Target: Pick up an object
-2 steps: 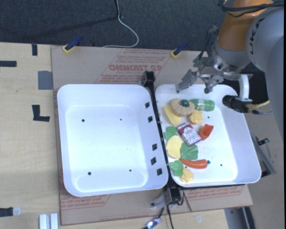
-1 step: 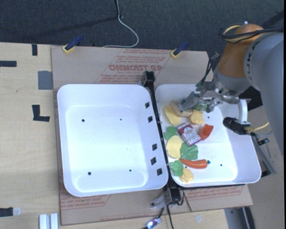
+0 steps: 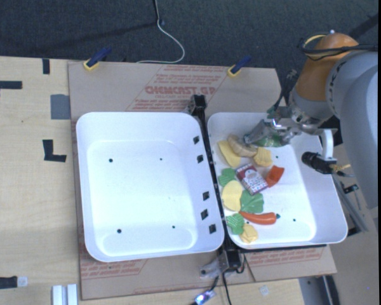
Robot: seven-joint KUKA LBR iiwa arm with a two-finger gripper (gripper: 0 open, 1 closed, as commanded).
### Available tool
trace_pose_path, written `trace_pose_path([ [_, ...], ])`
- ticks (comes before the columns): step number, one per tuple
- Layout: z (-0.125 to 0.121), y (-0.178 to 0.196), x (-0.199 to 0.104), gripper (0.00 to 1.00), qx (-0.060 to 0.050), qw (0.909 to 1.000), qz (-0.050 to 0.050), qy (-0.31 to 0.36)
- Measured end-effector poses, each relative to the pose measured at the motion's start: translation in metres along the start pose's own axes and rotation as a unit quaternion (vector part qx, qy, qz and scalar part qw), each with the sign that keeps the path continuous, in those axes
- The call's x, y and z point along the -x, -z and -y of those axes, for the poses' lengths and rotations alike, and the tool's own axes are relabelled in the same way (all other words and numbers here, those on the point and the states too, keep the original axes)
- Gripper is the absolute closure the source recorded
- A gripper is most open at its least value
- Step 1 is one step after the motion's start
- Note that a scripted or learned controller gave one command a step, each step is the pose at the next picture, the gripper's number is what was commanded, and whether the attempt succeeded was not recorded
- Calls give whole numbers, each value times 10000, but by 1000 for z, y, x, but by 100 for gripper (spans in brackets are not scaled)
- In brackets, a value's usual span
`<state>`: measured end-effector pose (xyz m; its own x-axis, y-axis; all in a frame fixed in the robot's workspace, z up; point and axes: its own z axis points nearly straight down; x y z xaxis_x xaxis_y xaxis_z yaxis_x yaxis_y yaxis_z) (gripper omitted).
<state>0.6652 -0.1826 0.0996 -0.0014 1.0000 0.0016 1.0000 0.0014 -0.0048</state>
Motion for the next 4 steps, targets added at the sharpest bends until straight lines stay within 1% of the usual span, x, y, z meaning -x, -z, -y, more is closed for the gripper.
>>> trace_pose_path([
  [1, 5, 6, 6, 100, -97, 9999, 44, -9],
  [2, 2, -15, -43, 100, -125, 9999, 53, -7],
  [3, 1, -17, -46, 0, -89, 10000, 12, -20],
  [4, 64, -12, -82, 0, 60, 10000, 46, -23],
])
